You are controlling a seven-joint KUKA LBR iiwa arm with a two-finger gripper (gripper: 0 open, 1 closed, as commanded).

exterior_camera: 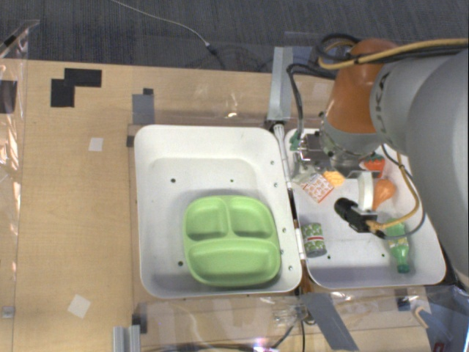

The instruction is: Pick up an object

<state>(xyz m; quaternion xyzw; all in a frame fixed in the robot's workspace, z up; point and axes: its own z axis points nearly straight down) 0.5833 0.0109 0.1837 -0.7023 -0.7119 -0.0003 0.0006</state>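
**Arm low over the right bin, small things scattered beneath it**

At the far left the pale wooden desk (73,218) lies bare apart from a black stepped mark (73,86) near its far edge and two small white squares of tape.

The left bin (168,160) holds one thing: a green divided plate (231,240), lying flat in the near half with its three compartments facing up.

The right bin (352,259) sits just beside it, their rims meeting. Close to its left wall stands a small can (314,239) with a green and red label. Further back lies a red-and-white patterned packet (317,189), flat on the bin floor, and just beside it a small orange piece (333,177).

The arm (418,94) reaches in from the right, its orange band (359,86) above the wrist. The wrist hangs over the far part of the right bin, right above the packet and the orange piece. It hides the jaws, so I cannot tell whether they are released or clenched, and nothing can be seen held.

To the right of the wrist lie a rounded orange object (384,191) with a red scrap (374,165) behind it. A green bottle (399,254) is in the near right corner.
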